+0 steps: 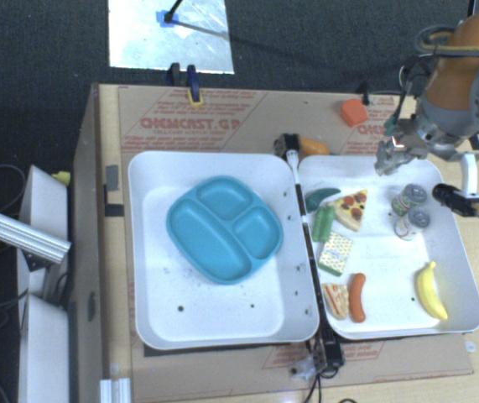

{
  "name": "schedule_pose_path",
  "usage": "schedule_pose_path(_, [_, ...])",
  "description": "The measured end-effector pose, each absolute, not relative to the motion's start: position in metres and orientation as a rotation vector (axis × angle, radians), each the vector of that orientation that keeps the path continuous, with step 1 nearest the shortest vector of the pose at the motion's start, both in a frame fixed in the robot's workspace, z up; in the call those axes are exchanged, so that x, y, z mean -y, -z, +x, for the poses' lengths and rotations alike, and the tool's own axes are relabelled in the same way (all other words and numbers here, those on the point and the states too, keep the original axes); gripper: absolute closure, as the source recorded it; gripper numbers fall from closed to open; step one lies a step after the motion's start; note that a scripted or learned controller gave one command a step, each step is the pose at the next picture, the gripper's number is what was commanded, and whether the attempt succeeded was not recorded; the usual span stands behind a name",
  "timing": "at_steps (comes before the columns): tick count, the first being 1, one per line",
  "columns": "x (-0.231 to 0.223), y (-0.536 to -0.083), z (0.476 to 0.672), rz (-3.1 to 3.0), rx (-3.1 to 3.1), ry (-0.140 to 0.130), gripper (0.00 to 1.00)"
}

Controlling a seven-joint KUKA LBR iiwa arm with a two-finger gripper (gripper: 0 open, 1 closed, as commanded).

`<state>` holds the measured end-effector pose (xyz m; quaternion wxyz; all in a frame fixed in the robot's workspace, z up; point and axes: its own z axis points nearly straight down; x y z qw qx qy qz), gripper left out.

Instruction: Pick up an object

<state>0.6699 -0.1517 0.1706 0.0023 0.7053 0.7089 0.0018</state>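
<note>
The gripper point(389, 159) hung over the far edge of the right bin point(457, 259), near its far corner, and I cannot tell from the camera view how the jaws stood, because they were small and blurred against the white rim. Nothing was visible between them.

All the pickable things lay in the right bin. The nearest to the gripper was a pizza slice point(352, 209), which lay flat just beside a green pepper point(323, 223) and a dark green piece point(321, 195) at the far left of that bin. To the right of the slice stood a small cluster of cans point(410, 209), close together. A checked sponge point(335, 253) lay near the middle, a sausage point(356, 296) and a bacon-like strip point(335, 299) at the near left, and a banana point(429, 290) at the near right. The left bin point(155, 309) held a blue divided plate point(224, 228).

In my judgement these were toy foods, light and stiff, probably of smooth plastic, so they could slip. The banana seemed the easiest choice: it lay well apart from the others, and the jaws should close across its narrow middle. The pizza slice was thin and flat, so it would be difficult to grasp from above.
</note>
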Motion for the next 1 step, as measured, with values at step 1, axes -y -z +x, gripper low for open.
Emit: schedule_pose_path(1, [0.2072,-0.1927,0.6691,2.216,-2.221,-0.003,1.00])
